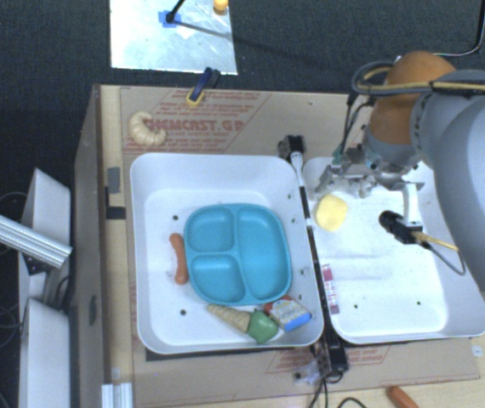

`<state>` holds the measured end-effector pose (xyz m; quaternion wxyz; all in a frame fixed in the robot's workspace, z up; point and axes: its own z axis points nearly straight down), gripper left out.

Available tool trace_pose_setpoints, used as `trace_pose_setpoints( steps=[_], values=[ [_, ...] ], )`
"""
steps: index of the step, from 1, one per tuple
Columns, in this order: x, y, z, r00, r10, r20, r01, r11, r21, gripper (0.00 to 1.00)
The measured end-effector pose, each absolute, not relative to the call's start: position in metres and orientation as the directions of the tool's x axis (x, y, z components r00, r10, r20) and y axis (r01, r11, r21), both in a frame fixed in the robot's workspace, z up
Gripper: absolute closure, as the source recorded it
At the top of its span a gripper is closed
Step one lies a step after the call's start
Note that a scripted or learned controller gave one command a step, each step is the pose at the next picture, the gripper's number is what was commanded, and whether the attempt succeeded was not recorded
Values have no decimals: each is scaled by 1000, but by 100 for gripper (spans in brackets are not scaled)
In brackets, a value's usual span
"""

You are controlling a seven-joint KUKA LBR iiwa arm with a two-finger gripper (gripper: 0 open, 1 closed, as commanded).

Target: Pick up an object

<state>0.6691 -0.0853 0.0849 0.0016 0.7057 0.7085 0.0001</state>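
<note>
Camera view gives you a pale yellow, rounded, lemon-like object (331, 212) in the right bin (396, 313), just below the pincer (345, 181); its opening you cannot tell.

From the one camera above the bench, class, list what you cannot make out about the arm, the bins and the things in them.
- Gripper: its tip is tangled with cables and brackets, so open or shut cannot be told.
- Right white bin: the grey arm covers its far right part.
- Small blue-and-white packet in the left white bin: too small to read.
- Orange object at the bottom edge: cut off by the frame.
- Yellow round object: blurred, kind unclear.
</note>
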Motion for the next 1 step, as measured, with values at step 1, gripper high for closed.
trace_pose_setpoints(
  steps=[1],
  values=[
    [665,-85,85,-2,1000,-2,1000,2,2,0]
  ],
)
